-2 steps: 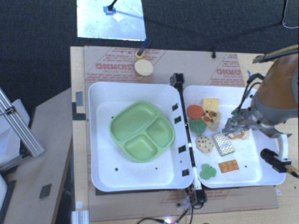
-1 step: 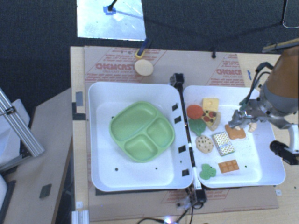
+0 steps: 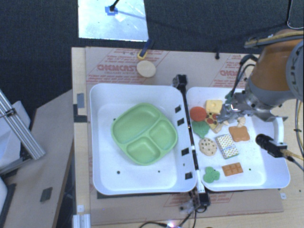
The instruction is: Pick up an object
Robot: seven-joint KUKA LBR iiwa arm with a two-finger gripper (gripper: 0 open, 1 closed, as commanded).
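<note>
Mostly toy food in R bin (image 3: 263, 172). Small red-yellow piece (image 3: 216, 123) sits at gripper (image 3: 228, 110) tip, touching or just under it, can't tell which. Gripper open or closed: can't tell.

- Cheese (image 3: 213, 106) just left of gripper, tomato (image 3: 198, 113) beside it, leaf (image 3: 201, 129) in front of tomato.
- Toast (image 3: 239, 133) near gripper, toward front.
- Cookie (image 3: 207, 147) & patterned box (image 3: 226, 146) side by side, approx. touching.
- Cracker (image 3: 232, 169) & broccoli (image 3: 211, 175) near front wall, apart.

L bin (image 3: 102, 175) holds green 3-part plate (image 3: 144, 133), approx. centred. Wooden disc (image 3: 146, 69) on board (image 3: 118, 61) behind L bin.
</note>
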